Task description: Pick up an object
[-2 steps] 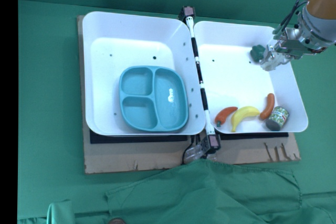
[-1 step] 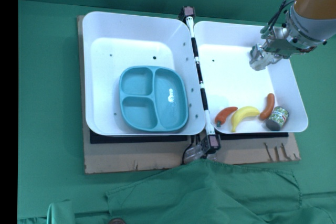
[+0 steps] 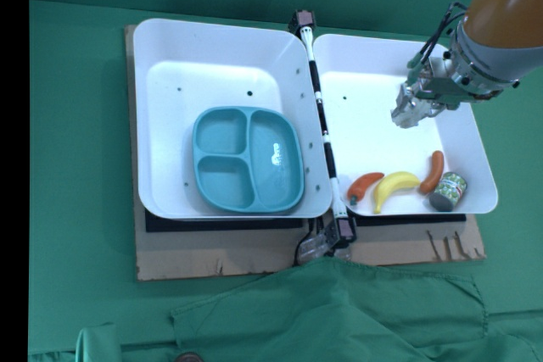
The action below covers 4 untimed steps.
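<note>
Jaws (image 3: 407, 116) hover over the right bin (image 3: 373, 89), up near its far half; can't tell how far apart they stand, nothing seen in them; along the near wall lie a red pepper (image 3: 365, 185), a banana (image 3: 395, 186), an orange carrot (image 3: 433, 172) and a small can (image 3: 448, 191), label too blurred to read; left bin (image 3: 170, 55) carries a teal divided plate (image 3: 248, 158).

Green cloth (image 3: 76, 140) covers the bench, with brown cardboard (image 3: 212, 267) lying on it.
</note>
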{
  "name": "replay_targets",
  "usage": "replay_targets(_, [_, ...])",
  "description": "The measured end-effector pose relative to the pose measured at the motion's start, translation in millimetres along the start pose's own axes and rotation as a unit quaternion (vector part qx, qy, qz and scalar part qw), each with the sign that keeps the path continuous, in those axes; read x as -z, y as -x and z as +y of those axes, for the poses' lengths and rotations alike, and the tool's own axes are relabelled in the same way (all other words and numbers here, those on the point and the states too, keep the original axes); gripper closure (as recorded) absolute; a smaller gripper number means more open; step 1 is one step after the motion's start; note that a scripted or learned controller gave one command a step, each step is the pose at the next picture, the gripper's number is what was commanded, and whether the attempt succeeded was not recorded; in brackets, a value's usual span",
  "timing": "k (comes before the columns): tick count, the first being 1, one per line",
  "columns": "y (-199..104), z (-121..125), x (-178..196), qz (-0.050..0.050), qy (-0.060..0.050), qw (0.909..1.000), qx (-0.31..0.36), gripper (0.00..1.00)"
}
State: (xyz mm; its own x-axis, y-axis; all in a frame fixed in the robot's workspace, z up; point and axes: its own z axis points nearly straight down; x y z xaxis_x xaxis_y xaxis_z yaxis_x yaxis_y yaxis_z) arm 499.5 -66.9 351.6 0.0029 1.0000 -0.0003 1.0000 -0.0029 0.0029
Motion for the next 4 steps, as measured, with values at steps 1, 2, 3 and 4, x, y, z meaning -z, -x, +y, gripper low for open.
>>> replay_targets(1, [-42, -10, -8, 0.0, 0.0, 1.0, 0.0, 1.0])
replay_targets(2, [47, -6, 2, -0.002, 0.001, 1.0, -0.001, 1.0])
replay_targets(3, [107, 43, -16, -0.002, 0.002, 1.0, -0.001, 1.0])
replay_targets(4, [120, 101, 12, -0.002, 0.001, 1.0, 0.0, 1.0])
